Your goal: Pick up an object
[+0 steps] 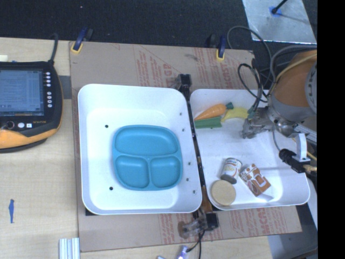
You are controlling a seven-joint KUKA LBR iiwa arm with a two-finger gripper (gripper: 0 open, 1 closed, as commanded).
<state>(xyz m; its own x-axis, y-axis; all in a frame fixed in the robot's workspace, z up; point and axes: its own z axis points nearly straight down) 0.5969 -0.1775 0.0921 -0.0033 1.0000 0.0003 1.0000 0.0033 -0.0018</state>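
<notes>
We judge the task barely begun: nothing is lifted, and every candidate lies in the right bin (302, 196). The gripper (252, 127) hangs low over that bin's upper part, just right of the carrot (211, 111), which rests against a green piece (208, 123) and a yellow piece (236, 114) near the far wall. Whether the jaws are spread or closed we cannot tell; nothing shows between them. Near the front wall sit a small can (231, 169), a round lid (222, 192) and a brown packet (255, 179), close together. The left bin (97, 144) holds a blue tray (147, 156). What is left, as we see it, is the whole grasp and lift.
</notes>
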